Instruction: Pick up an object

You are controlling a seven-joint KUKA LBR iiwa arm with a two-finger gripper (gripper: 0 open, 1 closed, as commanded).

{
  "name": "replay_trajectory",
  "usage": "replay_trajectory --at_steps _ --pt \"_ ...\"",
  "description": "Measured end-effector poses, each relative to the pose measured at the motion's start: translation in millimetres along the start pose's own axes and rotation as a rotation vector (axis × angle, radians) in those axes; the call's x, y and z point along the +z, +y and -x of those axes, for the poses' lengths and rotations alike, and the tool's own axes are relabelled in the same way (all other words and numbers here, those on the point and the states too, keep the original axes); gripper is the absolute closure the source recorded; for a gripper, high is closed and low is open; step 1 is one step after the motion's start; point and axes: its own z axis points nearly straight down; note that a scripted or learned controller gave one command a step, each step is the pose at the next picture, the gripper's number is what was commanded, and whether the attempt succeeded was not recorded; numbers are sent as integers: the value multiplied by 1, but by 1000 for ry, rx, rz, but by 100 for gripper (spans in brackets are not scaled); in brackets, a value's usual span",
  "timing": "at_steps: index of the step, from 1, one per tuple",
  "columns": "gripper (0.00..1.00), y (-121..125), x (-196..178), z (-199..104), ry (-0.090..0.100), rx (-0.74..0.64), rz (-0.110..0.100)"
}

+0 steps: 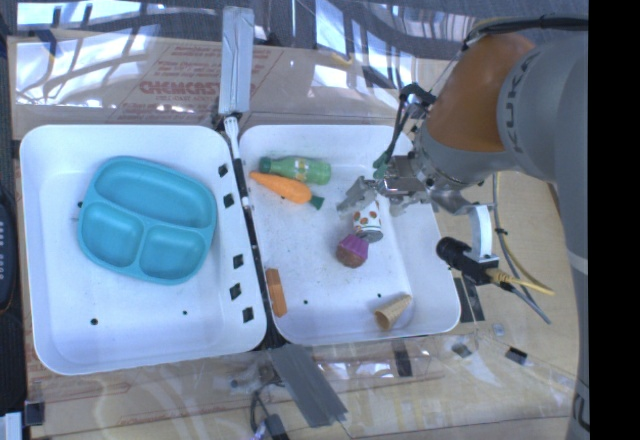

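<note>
Overhead, two shallow white plastic bins are seen side by side on the bench: the left bin (40, 258) and the right bin (300, 318). A turquoise divided plastic plate with three compartments (147, 219) is laid flat in the left bin. In the right bin, a green plastic bottle with a yellow label (296, 168) is found lying on its side near the far wall, and an orange toy carrot with a green tip (283, 188) is set just in front of it, close beside it. A small white patterned cup-like object (369, 221) is seen near the bin's middle right, with a purple rounded toy (352, 250) touching or just beside it on the near side. A tan cone-shaped piece (393, 310) is lying by the near right corner, and a small orange stick-like block (275, 291) is placed by the left wall.

The grey arm with its orange band (480, 98) is extended in from the right, and its two-finger gripper (365, 196) is positioned just above the patterned cup. Whether the fingers are spread or closed cannot be told, and nothing is clearly seen between them.
</note>
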Motion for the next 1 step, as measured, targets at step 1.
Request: replay_trajectory --at_steps 1 --pt "0 21 100 52 -3 -1 13"
